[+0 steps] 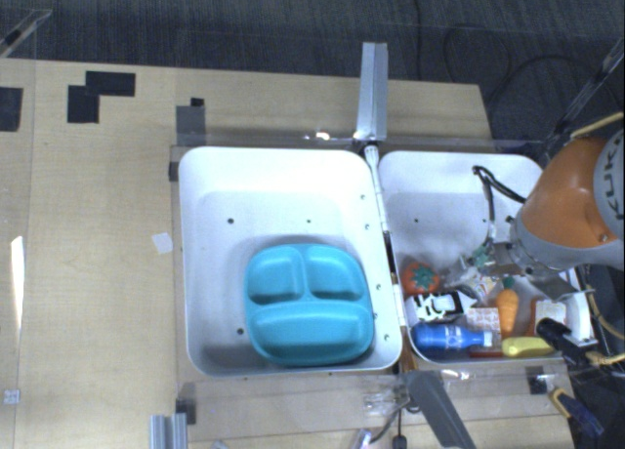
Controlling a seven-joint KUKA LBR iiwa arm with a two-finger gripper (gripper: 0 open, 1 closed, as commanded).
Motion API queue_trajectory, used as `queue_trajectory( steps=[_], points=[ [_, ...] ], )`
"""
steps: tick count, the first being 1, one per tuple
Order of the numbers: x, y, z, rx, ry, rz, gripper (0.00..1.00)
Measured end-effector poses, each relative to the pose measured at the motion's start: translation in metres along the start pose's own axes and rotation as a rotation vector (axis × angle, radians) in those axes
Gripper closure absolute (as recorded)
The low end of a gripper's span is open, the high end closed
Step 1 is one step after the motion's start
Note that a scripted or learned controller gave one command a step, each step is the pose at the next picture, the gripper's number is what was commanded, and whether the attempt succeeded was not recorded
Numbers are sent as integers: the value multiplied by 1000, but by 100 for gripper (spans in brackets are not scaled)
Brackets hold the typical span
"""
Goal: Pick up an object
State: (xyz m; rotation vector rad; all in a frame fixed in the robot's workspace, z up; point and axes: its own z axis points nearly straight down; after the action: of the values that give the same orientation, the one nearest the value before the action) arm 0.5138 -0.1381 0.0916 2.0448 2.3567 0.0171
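1. Camera view: arm enters from the right of the frame; orange band sits over the right bin [430, 183]. Gripper [485, 260] is low over the clutter at that bin's lower edge.
2. Fingers: cannot tell whether apart or together, too small and cluttered.
3. Candidates: blue bottle [449, 340], yellow piece [525, 346], orange carrot-like toy [508, 308], all lower right of frame, packed touching.
4. Left bin [210, 242] holds a blue divided tray [309, 303].
5. Step looks like approach/descend, no grasp visible. Next: pick one item, close, lift straight.
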Motion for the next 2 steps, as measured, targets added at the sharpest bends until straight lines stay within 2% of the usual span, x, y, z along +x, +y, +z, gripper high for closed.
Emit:
queue_trajectory(
  steps=[1, 2],
  points=[
    [-15, 23, 2, 10, 7, -38, 0],
    [-15, 27, -10, 1, 7, -40, 100]
  ],
)
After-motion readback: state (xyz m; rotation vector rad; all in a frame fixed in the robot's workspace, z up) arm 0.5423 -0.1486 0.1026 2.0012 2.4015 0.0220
